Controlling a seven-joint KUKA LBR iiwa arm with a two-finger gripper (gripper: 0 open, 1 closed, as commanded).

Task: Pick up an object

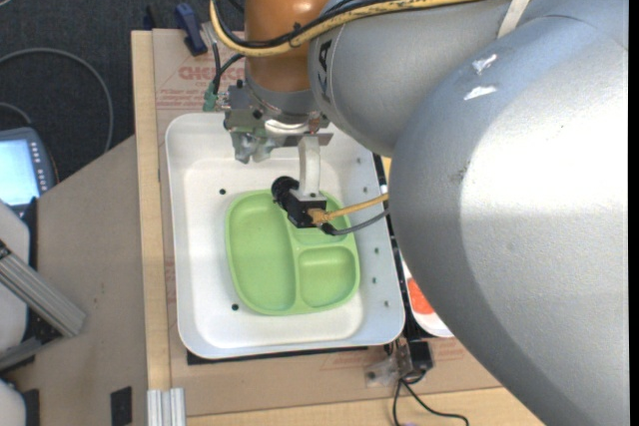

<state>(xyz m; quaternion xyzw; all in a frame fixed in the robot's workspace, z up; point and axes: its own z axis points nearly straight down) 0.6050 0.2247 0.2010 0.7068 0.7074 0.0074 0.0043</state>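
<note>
A light green divided plate (pixel 270 259) lies flat in the left white bin (pixel 192 244), filling most of its floor. It has one long compartment on the left and smaller ones on the right. My gripper (pixel 248 147) hangs under the orange wrist band, over the far end of this bin. It sits just beyond the plate's far edge. I see nothing held in it.
The big grey arm covers the right bin almost entirely. A scrap of something white and orange-red (pixel 423 307) peeks out beneath the arm at the right. Brown bench board (pixel 158 115) borders the bin on the left.
</note>
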